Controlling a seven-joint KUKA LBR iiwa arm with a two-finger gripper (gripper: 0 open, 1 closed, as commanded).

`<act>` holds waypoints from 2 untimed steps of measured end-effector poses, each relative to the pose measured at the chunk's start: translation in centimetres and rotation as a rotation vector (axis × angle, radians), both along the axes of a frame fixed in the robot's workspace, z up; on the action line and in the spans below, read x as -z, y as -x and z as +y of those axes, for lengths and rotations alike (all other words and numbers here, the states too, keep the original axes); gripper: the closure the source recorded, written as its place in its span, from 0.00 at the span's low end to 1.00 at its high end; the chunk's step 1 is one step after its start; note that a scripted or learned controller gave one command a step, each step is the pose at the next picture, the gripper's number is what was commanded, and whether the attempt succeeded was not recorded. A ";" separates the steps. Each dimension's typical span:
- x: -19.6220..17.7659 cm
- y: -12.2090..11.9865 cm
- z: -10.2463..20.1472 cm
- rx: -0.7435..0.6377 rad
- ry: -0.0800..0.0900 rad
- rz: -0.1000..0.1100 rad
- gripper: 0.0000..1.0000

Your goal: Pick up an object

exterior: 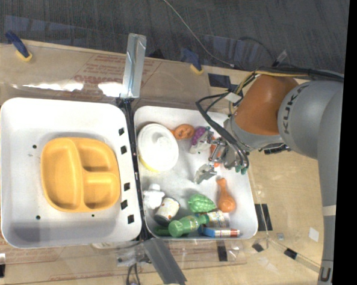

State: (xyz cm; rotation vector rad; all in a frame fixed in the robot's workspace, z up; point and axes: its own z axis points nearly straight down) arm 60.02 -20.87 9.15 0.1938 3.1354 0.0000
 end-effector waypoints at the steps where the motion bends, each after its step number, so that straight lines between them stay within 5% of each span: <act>1: 0.1 6.1 2.0 0.211 -0.002 0.005 0.00; 2: 0.1 10.4 3.0 0.212 -0.001 0.000 0.00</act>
